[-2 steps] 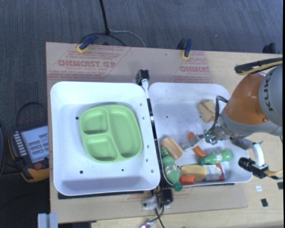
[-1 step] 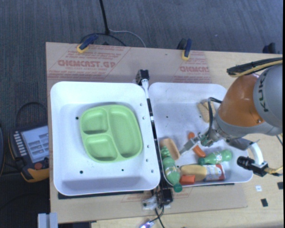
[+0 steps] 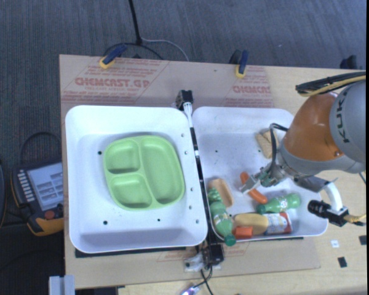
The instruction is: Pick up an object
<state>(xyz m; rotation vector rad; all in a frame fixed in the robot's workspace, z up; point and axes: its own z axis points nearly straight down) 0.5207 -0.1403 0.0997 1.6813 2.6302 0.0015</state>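
Observation:
My gripper (image 3: pixel 260 180) is low inside the right bin (image 3: pixel 234 125), at the end of the grey arm with the orange band (image 3: pixel 310 134). Just left of it lies a small orange piece (image 3: pixel 245 178), and another orange piece (image 3: pixel 258 196) lies just below it. Nothing visibly hangs from the gripper. A hot dog (image 3: pixel 221 191) and a green bottle (image 3: pixel 219 217) lie along the bin's left wall. A green-topped item (image 3: pixel 282 203), a yellow piece (image 3: pixel 251 220), a red piece (image 3: pixel 243 231) and a labelled can (image 3: pixel 280 225) crowd the front.
A tan slice (image 3: pixel 264 141) lies at the back of the right bin, partly behind the arm. The left bin (image 3: pixel 86 165) holds a green divided plate (image 3: pixel 144 171). A black divider clip (image 3: pixel 184 98) sits between the bins. Cables run near the bench's right edge.

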